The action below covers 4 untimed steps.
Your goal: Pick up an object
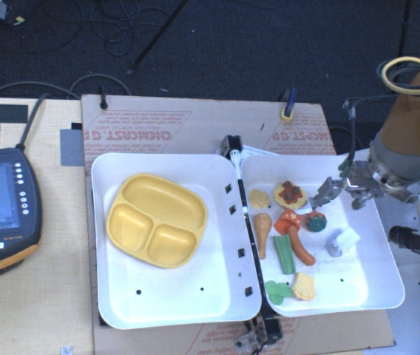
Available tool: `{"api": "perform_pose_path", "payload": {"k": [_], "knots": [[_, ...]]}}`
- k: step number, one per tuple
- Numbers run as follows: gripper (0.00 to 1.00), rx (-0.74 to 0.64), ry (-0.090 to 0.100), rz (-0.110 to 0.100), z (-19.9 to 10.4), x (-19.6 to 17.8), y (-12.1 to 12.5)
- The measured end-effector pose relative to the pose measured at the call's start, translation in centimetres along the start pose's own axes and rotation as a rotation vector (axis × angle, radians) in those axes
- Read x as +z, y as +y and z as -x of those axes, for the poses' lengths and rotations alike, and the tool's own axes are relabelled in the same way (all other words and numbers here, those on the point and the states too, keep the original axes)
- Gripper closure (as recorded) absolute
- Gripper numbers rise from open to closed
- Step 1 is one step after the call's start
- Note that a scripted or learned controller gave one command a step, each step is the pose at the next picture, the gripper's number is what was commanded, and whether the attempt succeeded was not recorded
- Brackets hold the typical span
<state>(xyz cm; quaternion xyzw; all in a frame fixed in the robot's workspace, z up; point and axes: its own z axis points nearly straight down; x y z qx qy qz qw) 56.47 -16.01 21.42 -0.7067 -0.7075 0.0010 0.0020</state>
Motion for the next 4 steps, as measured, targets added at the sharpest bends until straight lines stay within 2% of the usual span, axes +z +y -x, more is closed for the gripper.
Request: {"api": "perform_pose_path", "payload": {"k": [1,2,3,4], "knots": [[0.0,0.002,-0.003,0.002,-5.0,10.2,0.4],[1.0,0.006,0.001,-0.004,-5.0,9.5,0.3],[1.0,-0.007,0.003,0.004,-13.6,2.4,-2.2],[1.0,-0.003,0.001,0.009,-15.7,-8.8,-7.6]]}}
